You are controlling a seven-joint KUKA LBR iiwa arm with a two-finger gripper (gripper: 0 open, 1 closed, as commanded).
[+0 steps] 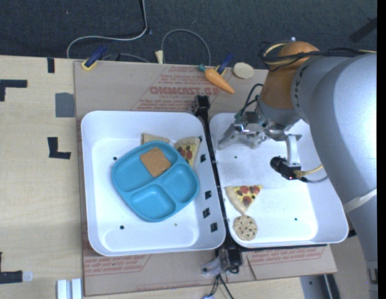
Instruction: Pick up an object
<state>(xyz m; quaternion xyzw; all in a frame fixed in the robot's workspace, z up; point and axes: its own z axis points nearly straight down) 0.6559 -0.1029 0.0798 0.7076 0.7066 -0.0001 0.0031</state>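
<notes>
Claw sits low over the far end of the right bin; cannot tell its state. Pizza slice and cookie lie near that bin's front left, apart from the claw. Left bin holds a blue divided plate.

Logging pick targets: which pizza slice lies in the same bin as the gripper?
The pizza slice above the cookie, in the right bin; the other lies beside the blue plate.
</notes>
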